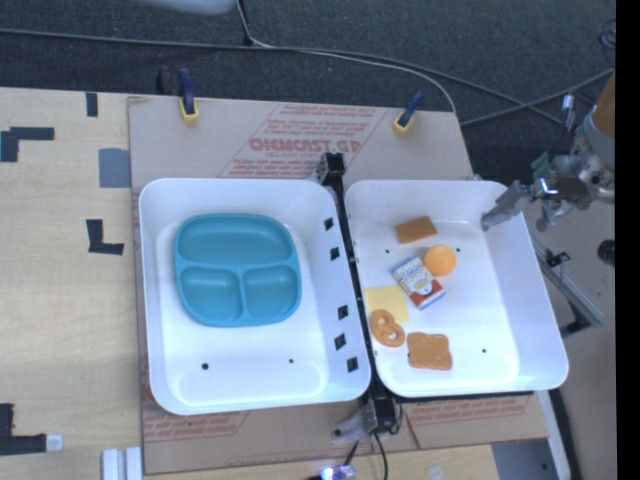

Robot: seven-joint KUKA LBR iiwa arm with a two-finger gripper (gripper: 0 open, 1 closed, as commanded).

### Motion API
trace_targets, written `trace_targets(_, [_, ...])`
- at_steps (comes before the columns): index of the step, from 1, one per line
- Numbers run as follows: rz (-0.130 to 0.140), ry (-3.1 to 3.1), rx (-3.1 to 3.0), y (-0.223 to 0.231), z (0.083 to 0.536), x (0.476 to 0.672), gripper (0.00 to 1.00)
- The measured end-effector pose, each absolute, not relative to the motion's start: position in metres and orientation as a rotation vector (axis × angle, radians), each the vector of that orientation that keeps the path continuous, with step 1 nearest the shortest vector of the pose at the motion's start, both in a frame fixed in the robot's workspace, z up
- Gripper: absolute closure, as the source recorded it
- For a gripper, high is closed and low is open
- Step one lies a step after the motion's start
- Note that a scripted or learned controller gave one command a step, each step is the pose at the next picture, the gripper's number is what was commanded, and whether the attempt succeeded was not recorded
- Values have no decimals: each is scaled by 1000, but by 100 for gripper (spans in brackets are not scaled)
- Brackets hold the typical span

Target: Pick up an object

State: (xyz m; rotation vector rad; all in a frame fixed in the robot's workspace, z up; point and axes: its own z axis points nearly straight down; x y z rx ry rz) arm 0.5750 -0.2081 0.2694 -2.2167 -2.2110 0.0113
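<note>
The right bin (520, 318) holds all the small items. Nearest its front edge lies a toast slice (429, 351), brown and flat, and just left of it, close to the bin's left wall, sits a pretzel (386, 328). The pretzel overlaps the front corner of a yellow cheese slice (386, 300) that lies flat by the same wall. Toward the middle of the bin a small carton (418, 281), white with red and blue print, lies at a tilt, and an orange ball (439, 260) touches its far right corner. Farther back, near the bin's far edge, a tan cracker (415, 230) lies alone, apart from the rest.

The left bin (160, 298) carries a blue tray (238, 269) with three compartments, set in its middle.

The gripper (512, 206) hangs at the right bin's far right corner, over the rim, well apart from every item; nothing is between its fingers, and whether they are spread or together cannot be told from this angle. The arm (590, 158) runs off to the right.

Both bins rest on a cardboard sheet (300, 138), held at its far edge by two clamps (186, 96).
</note>
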Motion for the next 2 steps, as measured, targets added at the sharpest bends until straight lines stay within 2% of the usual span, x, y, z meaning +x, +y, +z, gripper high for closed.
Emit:
trace_targets(1, [2,-2223,-2220,-207,276,577,0])
trace_targets(2, [6,-2220,-2217,-202,232,576,0])
